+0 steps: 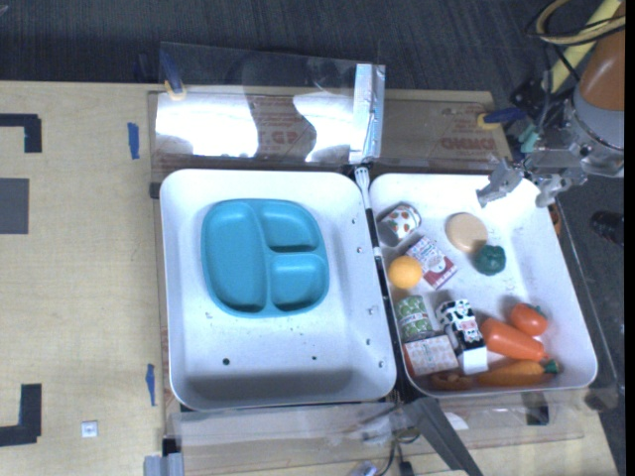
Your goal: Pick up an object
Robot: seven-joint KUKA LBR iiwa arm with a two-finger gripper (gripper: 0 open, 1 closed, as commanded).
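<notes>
Your end effector (pixel 519 184) hung open and held nothing over the right bin's (pixel 573 296) far right edge. The toys crowded its near left, the tan disc (pixel 465 230) closest; bare floor remained along the right wall.

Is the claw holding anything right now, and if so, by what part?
Nothing. The claw is open above the right bin's upper right corner, with no object between its tips.
</notes>
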